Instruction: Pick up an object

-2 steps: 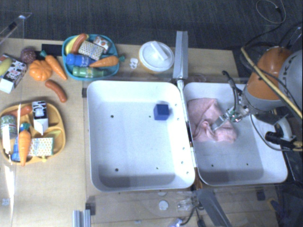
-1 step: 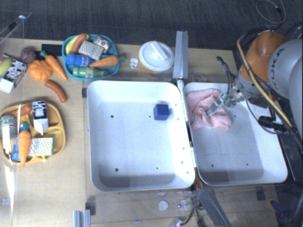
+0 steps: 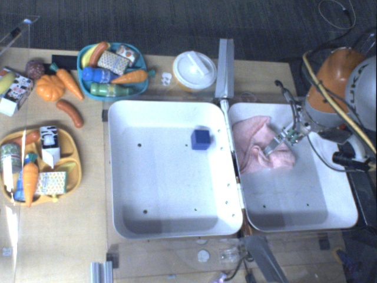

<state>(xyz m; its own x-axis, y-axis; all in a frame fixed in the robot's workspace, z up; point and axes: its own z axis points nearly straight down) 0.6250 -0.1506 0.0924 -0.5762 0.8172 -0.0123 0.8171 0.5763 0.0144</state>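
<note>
Two white bins sit side by side on the counter (image 3: pixel 94 193), and the gripper (image 3: pixel 275 147) is down in the right bin (image 3: pixel 306 205), reaching in from the arm (image 3: pixel 344 81) on the right. Its tip rests on a crumpled pink cloth (image 3: pixel 256 143) that lies in the upper left part of that bin, spreading out left of the gripper and under it. Whether the gripper is open or closed, and whether it has hold of the cloth, cannot be told from this angle.

Well to the left of the gripper, across the divider between the bins, a small blue cube (image 3: pixel 201 139) lies in the upper right part of the left bin (image 3: pixel 165 211).

Farther away, beyond the left bin, a white round lid (image 3: pixel 195 68) rests on the counter. Further left again, a blue bowl (image 3: pixel 112 72) holds toy foods, with an orange toy pumpkin (image 3: pixel 48 87) and a toy sausage (image 3: pixel 69 113) just beside it. Farthest from the gripper, at the left edge, a yellow tray (image 3: pixel 72 164) holds more toy foods.
</note>
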